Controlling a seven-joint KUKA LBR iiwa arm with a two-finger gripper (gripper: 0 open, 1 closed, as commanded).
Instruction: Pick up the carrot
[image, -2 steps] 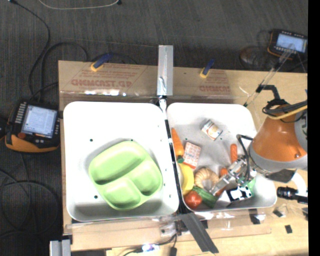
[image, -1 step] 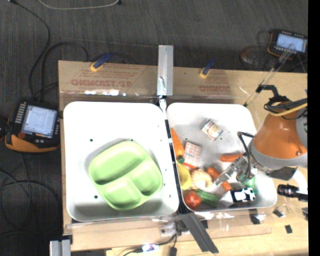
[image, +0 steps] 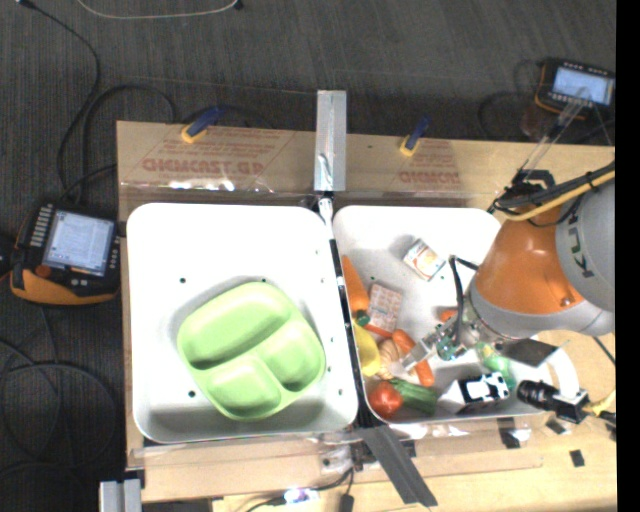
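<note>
The carrot (image: 354, 287), long and orange, lies along the left wall of the right bin (image: 470, 225), pointing toward the far side. My gripper (image: 443, 342) hangs low over the pile of food in the middle of that bin, to the right of the carrot and apart from it. The orange wrist band (image: 528, 272) sits just above it and hides the bin's right part. Right under the gripper lie smaller orange pieces (image: 403, 345), and I cannot make out anything held.
The left bin (image: 160, 240) holds a green divided plate (image: 252, 350). Around the gripper lie a red tomato (image: 385, 400), a green vegetable (image: 417, 393), a yellow piece (image: 367, 355), a pink packet (image: 385, 300), a small box (image: 423, 260) and a black-and-white item (image: 486, 388).
</note>
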